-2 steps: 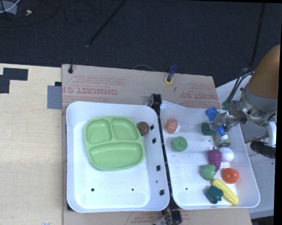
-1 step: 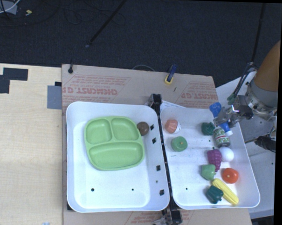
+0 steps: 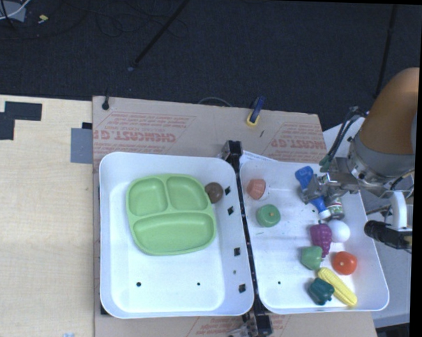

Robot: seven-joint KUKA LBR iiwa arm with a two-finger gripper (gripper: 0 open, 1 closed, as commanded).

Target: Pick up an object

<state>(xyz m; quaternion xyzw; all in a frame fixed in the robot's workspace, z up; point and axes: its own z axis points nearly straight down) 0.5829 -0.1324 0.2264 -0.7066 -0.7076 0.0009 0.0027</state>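
Camera view: my pincer (image 3: 320, 193) hangs low over right bin (image 3: 282, 300), upper right part. Blue piece (image 3: 305, 177) sits at fingertips, touching or just beside; cannot tell whether fingers spread or pinch it. White ball (image 3: 339, 231) and purple grapes (image 3: 321, 237) lie just below pincer, toward bin's near edge. Green round toy (image 3: 268, 216) lies left. Judgement: blue piece nearest target, slightly up-left of fingertips.

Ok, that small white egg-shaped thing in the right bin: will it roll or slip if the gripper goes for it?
The small white egg-shaped object looks smooth and rounded, so it would probably roll if nudged and may squirt out of a pinch. It sits close beside the purple grape-like toy, which might stop it rolling that way. It is likely light, being toy-sized.
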